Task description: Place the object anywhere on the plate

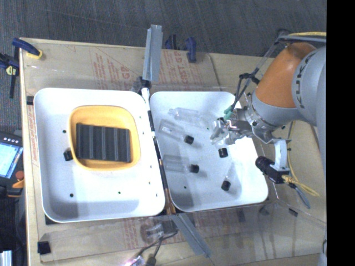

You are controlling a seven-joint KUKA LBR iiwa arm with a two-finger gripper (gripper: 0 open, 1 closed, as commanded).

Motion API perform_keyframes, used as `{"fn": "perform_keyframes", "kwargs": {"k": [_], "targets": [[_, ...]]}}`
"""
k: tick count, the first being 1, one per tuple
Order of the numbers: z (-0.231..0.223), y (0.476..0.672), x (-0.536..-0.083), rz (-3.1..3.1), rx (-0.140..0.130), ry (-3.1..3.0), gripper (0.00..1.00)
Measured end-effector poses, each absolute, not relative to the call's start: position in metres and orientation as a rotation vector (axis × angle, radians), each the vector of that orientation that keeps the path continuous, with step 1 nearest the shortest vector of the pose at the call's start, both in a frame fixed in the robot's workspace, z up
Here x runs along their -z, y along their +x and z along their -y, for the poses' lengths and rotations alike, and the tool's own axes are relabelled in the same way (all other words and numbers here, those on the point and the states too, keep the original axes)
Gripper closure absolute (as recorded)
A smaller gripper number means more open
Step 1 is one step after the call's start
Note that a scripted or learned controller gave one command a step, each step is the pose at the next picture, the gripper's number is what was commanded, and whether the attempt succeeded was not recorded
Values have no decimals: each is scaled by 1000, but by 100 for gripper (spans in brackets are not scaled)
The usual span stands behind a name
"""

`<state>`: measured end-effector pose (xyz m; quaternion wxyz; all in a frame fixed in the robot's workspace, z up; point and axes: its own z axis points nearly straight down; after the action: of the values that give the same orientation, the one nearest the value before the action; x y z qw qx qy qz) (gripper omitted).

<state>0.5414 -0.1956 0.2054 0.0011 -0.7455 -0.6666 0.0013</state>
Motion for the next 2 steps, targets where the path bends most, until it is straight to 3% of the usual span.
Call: {"fn": "perform_keyframes", "kwargs": {"k": [1,2], "targets": [[76,571,-213,2129,-6,-2307,100],[11,603,-200,2360,-2,-2072,100]]}}
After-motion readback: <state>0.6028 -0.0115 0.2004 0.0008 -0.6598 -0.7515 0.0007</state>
